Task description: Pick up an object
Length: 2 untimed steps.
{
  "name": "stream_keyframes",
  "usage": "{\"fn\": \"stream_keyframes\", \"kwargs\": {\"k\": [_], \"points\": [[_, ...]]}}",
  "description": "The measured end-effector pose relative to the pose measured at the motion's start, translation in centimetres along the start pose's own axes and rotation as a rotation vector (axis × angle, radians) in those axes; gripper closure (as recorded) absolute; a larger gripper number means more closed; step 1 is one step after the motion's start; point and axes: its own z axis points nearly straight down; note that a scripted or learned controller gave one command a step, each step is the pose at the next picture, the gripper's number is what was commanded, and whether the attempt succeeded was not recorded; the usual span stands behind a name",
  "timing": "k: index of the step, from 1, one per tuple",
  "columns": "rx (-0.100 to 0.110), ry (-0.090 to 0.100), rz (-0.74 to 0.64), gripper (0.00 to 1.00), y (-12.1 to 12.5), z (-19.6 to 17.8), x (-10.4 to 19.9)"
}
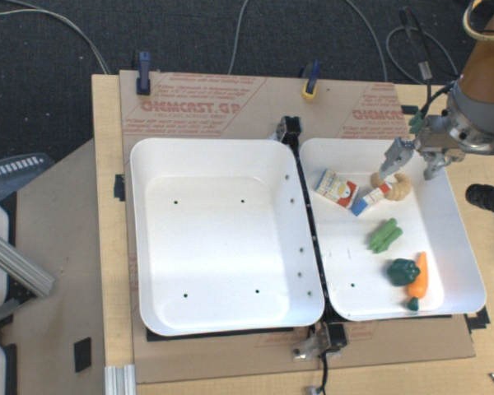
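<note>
The end effector (412, 163) hangs spread over the upper part of the right bin (453, 245), one finger just above a tan lump (401, 188). In that bin a small carton (336, 188) lies left of the lump, a green piece (384, 235) below it, and a dark green item (402, 271) touching an orange carrot (420, 276) lower still. The left bin (148, 237) adjoins it on the counter (107, 220).

Two bins side by side on the bench (107, 220): left bin (218, 311), right bin (453, 237). All objects sit in the right one. Carton (335, 188) at far-left, small block (370, 197) just right of it, touching a roundish lump (400, 188). Gripper (412, 161) hangs over that lump. Nearer: leafy piece (384, 235) mid-bin, then pepper (402, 271) beside carrot (420, 275) at near-right.
</note>
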Motion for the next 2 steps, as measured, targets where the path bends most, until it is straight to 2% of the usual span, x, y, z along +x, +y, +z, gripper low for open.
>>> {"fn": "stream_keyframes", "kwargs": {"k": [1,2], "points": [[-0.005,-0.001,-0.001,0.0,0.1,-0.3,0.0],[0.0,0.0,-0.001,0.0,-0.3,6.0,0.0]]}}
